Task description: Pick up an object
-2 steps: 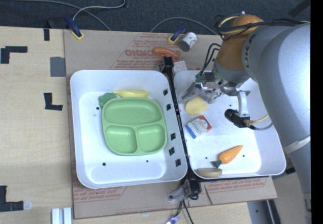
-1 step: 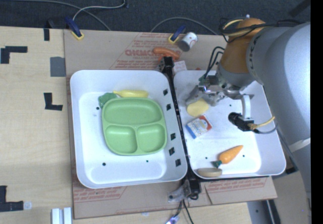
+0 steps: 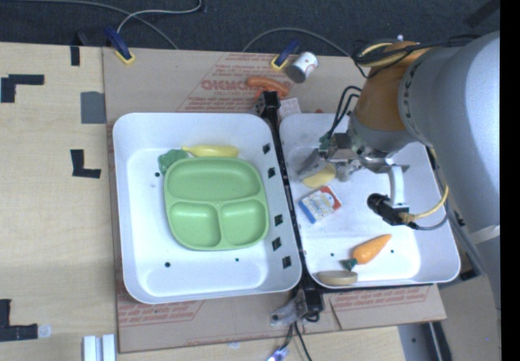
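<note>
We see the gripper point(image 3: 323, 158) low in the right bin point(image 3: 439, 270), just over a pale yellow block point(image 3: 319, 178)

We cannot tell how far it is open or whether it has hold of anything. Just below the block lies a small red, white and blue packet point(image 3: 319, 205), with a toy carrot point(image 3: 370, 250) nearer the bin's front. In the left bin point(image 3: 134, 189) sit a green divided plate point(image 3: 217, 201) and a yellow banana point(image 3: 210, 151) at its far edge
</note>
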